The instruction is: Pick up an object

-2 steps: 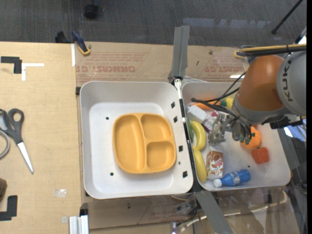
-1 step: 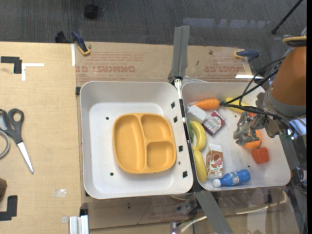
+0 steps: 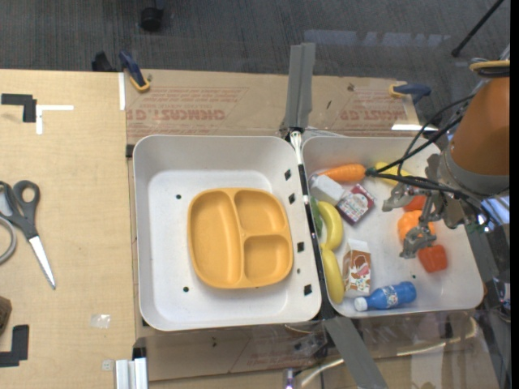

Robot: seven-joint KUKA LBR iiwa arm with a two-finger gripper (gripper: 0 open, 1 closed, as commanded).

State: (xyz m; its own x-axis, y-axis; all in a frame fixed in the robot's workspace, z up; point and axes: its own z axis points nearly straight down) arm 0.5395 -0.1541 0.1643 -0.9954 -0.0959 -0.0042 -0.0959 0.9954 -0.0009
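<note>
Jaws hang low in the right bin (image 3: 466, 294), at the end of the grey arm (image 3: 478, 148). I cannot tell if they are spread or pressed together, and I see nothing pinched in them. Right under them sits a round orange toy (image 3: 409, 224), with a red block (image 3: 435, 258) just beside it. These two look like the easiest things to grab.

To do this step well, I think the jaws should line up over just one of them, go straight down with one side on each side of it, then squeeze and lift slowly. The two toys sit close together, so the jaws could bump one while going for the other.

Also in this bin are a carrot (image 3: 345, 173), two bananas (image 3: 329, 248), two small snack packets (image 3: 355, 204) and a blue bottle (image 3: 389, 297). The left bin (image 3: 154, 241) holds a yellow divided plate (image 3: 241, 237). Scissors (image 3: 31, 229) lie on the table (image 3: 65, 314).

Red print runs upside down on the cardboard (image 3: 203, 108) behind the bins; I cannot read it for sure. The packet and bottle labels are too small to read.
</note>
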